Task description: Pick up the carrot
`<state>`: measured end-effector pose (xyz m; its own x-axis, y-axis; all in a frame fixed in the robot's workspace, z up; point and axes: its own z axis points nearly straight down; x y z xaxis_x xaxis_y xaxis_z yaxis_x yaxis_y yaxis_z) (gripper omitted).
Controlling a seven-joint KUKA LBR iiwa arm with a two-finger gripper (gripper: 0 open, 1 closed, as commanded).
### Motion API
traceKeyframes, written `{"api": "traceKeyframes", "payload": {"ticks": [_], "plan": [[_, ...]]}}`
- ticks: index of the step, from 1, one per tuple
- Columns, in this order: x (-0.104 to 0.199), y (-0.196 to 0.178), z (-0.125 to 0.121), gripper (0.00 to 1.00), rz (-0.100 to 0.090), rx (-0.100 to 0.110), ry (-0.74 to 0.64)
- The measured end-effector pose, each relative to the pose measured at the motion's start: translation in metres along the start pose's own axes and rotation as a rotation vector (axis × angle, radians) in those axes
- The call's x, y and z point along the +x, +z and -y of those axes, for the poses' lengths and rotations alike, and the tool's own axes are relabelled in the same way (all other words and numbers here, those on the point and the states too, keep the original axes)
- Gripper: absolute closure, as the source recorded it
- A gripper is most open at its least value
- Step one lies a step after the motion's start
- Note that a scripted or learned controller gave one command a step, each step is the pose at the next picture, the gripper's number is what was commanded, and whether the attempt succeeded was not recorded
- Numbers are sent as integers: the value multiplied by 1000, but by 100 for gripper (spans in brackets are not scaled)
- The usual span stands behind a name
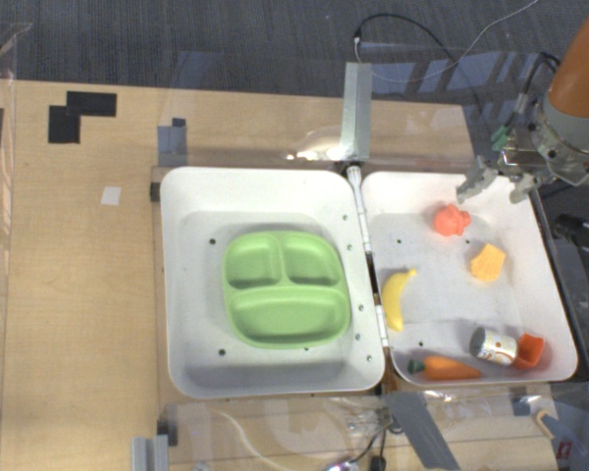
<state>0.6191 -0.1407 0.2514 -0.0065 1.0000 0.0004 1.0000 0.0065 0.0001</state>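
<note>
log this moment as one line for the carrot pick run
stage: approach | gripper: open, above right bin's far edge, holding nothing | carrot: lying at right bin's near edge, untouched

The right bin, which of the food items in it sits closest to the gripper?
The pinkish-red toy, near the bin's top edge just below the gripper. The yellow cheese wedge, banana and carrot all lie farther down.

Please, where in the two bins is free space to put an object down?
Bare floor lies around the green tray in the left bin, and between banana, cheese and can. Crowded: near edge, around carrot.
</note>
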Motion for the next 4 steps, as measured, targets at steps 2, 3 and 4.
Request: {"api": "traceKeyframes", "payload": {"ticks": [2,3,4], "plan": [[-60,82,83,0,0,0,-125],[-63,155,56,0,-1,-1,20],[-62,146,54,100,-1,-3,17]]}}
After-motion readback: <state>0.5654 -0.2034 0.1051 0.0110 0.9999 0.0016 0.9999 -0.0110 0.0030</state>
